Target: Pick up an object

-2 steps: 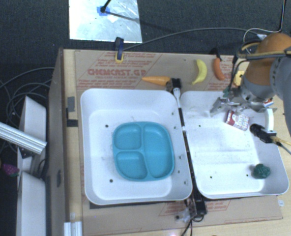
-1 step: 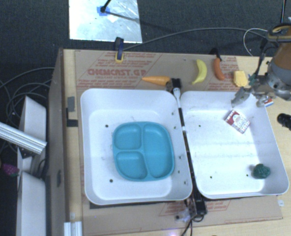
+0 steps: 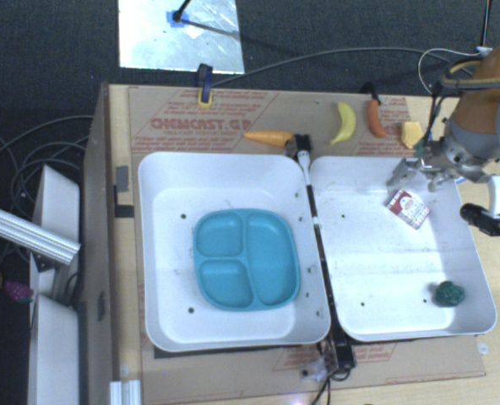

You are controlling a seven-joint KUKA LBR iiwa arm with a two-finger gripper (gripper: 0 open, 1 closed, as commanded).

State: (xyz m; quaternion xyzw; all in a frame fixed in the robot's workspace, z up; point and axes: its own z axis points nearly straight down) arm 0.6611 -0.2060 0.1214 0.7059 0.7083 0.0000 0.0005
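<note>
Camera view: gripper (image 3: 412, 169) over the far part of the right bin (image 3: 360, 310), fingers spread open and holding nothing.
One red and white packet (image 3: 408, 208) lies flat in that bin, just beside the fingers on the near side. One dark green object (image 3: 449, 294) sits at the near right corner of this bin. Left bin (image 3: 170, 226) carries a blue divided plate (image 3: 246, 257). On the tabletop (image 3: 233, 116) behind the bins lie a carrot (image 3: 269, 138), a banana (image 3: 345, 123), a sausage (image 3: 375, 118) and a yellow block (image 3: 411, 133).
</note>
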